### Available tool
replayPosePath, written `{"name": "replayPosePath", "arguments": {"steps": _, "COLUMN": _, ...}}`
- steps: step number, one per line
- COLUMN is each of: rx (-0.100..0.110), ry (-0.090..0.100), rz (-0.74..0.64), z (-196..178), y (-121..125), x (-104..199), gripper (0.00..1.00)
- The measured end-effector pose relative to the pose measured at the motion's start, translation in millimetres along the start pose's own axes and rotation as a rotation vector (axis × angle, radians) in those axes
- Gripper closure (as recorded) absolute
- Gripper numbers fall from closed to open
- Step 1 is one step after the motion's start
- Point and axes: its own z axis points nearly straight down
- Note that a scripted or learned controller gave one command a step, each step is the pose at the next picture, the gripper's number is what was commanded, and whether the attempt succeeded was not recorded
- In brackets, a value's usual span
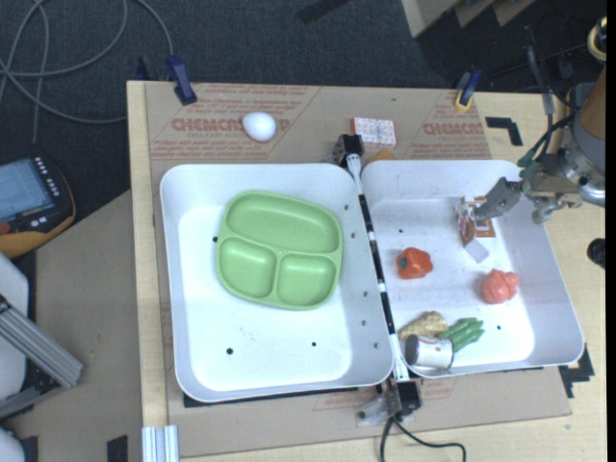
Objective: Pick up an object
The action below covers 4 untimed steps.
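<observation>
Cardboard sheeting covers the counter (289, 104), which carries two shallow white bins side by side: the left bin (192, 354) holds a green divided plate (281, 250), and the right bin (549, 287) holds the loose items. Locate the end effector (478, 218) at the far side of the right bin, reaching in from the right. A small brown-and-white object (471, 221) sits directly at its tip, touching or just beside it; you cannot tell whether the fingers are spread or pressed together, nor whether that object lies between them. Treat this object as the likely target, judged only by its closeness. Its long axis appears to run near to far, but its shape is too small to confirm. Note the alternatives: a red-orange pepper-like item (414, 263) lies to the left and nearer, a pink item (499, 286) lies nearer, and a green item (462, 333) with a yellowish piece (423, 324) and a metal can (430, 352) sits at the near left corner, well apart. Expect the wrist to hide the contact point.
</observation>
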Motion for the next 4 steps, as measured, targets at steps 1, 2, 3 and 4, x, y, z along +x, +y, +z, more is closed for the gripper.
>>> {"name": "replayPosePath", "arguments": {"steps": 1, "rx": 0.003, "ry": 0.001, "rz": 0.001, "z": 123.4, "y": 43.4, "x": -33.1, "gripper": 0.0}}
{"name": "replayPosePath", "arguments": {"steps": 2, "rx": 0.0, "ry": 0.0, "rz": -0.001, "z": 176.1, "y": 87.7, "x": -35.0, "gripper": 0.0}}
{"name": "replayPosePath", "arguments": {"steps": 3, "rx": -0.005, "ry": -0.002, "rz": -0.002, "z": 164.2, "y": 89.1, "x": -35.2, "gripper": 1.0}}
{"name": "replayPosePath", "arguments": {"steps": 4, "rx": 0.002, "ry": 0.002, "rz": -0.002, "z": 144.3, "y": 50.2, "x": 6.8, "gripper": 1.0}}
